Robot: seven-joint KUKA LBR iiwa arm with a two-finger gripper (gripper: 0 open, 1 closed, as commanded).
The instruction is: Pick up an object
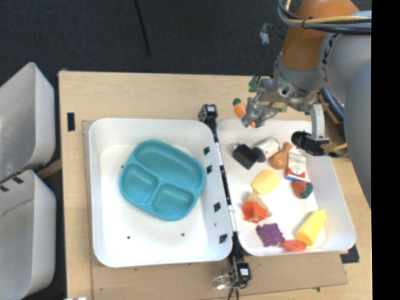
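A pale wooden bench (144, 92) is set on dark floor (125, 24); white units (22, 124) are seen past its left edge.

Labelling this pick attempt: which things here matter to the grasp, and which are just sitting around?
In play: gripper, above the right bin's far-left corner; nearby black block, white cylinder.
Lying about: blue tray in left bin, purple grapes, yellow corn.

This looks like a robotics lab test cell: a plain wooden tabletop (144, 92) carries two shallow white bins (100, 242) clamped side by side, the right-hand one filled with small plastic toy foods (265, 182), while an industrial arm (312, 36) with exposed cabling reaches in from the upper right above dark flooring.
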